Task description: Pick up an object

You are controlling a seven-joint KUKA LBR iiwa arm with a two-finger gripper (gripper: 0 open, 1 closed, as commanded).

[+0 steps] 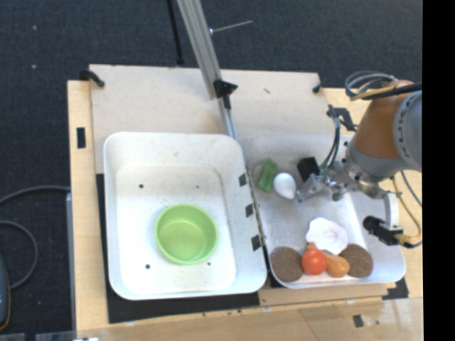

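My gripper hangs low over the upper middle of the right bin, open, with nothing between its fingers. A white egg-shaped object lies just left of its fingertips, close to them. Beside the egg, further left, rests a green object. Along the bin's front lie a white flat piece, a red tomato-like ball, an orange piece and two brown discs.
The left bin holds a green bowl. A metal pole rises slantwise behind the bins. The grey arm with its orange band and cables fills the right bin's far right side.
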